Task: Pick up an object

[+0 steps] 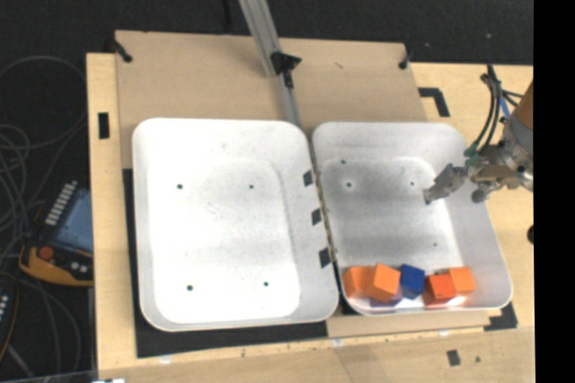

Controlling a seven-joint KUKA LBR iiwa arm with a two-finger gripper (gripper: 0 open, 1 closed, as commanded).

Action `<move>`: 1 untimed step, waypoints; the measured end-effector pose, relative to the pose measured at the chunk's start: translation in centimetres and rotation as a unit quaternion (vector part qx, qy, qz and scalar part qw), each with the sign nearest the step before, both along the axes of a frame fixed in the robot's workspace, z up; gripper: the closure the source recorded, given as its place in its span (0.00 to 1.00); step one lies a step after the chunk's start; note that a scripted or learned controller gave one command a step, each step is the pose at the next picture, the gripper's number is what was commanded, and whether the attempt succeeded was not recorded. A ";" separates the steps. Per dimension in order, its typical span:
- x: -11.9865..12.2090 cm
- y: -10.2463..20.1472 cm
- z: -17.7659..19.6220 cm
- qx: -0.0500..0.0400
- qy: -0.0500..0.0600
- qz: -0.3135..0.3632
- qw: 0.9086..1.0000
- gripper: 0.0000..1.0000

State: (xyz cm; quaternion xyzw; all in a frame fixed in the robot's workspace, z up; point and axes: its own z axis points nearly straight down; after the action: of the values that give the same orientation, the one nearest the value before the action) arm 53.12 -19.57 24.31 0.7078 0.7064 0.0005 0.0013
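1. Two white bins on the tabletop [377, 57]; left bin [220, 219], right bin [395, 192].
2. Orange blocks [373, 281] and [448, 285] flank a blue block [411, 279] along the right bin's near wall.
3. Claw [460, 190] above the right bin's right side, fingers spread, holding nothing, well apart from the blocks.

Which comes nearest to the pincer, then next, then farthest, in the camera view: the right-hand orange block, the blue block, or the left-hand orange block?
From the pincer over the right bin:
1. Right-hand orange block, near edge, almost under the pincer.
2. Blue block, middle of the row.
3. Left-hand orange block, toward the bins' divider.
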 end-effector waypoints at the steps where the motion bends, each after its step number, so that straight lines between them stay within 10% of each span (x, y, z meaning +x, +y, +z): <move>1: -3.6 5.5 -5.4 0.002 0.004 0.004 1.000 0.00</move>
State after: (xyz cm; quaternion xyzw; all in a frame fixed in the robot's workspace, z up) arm 49.54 -14.03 18.88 0.7052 0.7090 -0.0009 -0.0034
